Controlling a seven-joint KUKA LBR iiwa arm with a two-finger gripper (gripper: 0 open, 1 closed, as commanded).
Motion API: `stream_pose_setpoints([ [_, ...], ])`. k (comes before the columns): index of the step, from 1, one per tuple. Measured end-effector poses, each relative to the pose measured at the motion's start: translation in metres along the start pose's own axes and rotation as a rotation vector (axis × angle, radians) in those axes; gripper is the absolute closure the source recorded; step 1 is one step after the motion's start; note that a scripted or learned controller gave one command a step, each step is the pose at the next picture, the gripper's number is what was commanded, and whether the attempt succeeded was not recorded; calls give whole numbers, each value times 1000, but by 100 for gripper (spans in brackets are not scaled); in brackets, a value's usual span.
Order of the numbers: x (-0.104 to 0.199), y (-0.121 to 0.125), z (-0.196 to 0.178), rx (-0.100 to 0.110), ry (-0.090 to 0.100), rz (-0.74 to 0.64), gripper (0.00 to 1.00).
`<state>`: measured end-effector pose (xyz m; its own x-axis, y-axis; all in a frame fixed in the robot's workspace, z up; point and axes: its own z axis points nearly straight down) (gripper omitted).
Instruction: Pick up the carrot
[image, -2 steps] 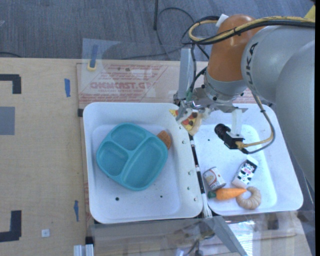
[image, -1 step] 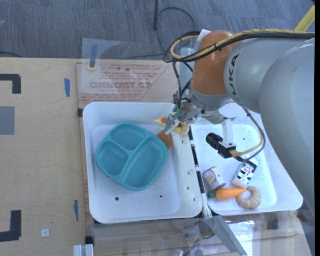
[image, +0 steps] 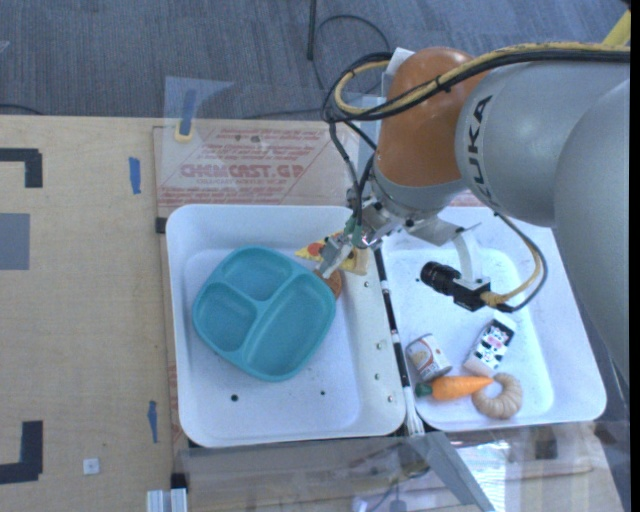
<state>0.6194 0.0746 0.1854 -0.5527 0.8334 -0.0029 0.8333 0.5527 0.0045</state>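
Camera view looks down on the table (image: 80, 330), and the arm (image: 545, 120) sweeps in from the right, its grey bulk covering the far right corner of the right bin (image: 565, 385). The end effector (image: 340, 252) sits low over the left bin (image: 290, 405), at its far right corner, just beside the teal plate (image: 265, 312). Its tip is small and muddled against a clutter of little orange and brown bits (image: 320, 250) by the plate's rim. I can't tell how wide it is open, or whether it has hold of anything. What those bits are is hard to make out too. The carrot (image: 460, 387) lies well apart from it, in the right bin near the front edge, right up against a pale ring (image: 499, 396). Just behind the carrot sit a can (image: 427, 357) and a cow-patterned carton (image: 491, 346); the can's label is too small to read.
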Motion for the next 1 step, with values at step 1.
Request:
stream_pose_setpoints([
  [1, -2, -1, 0, 1, 3, -396, 100],
])
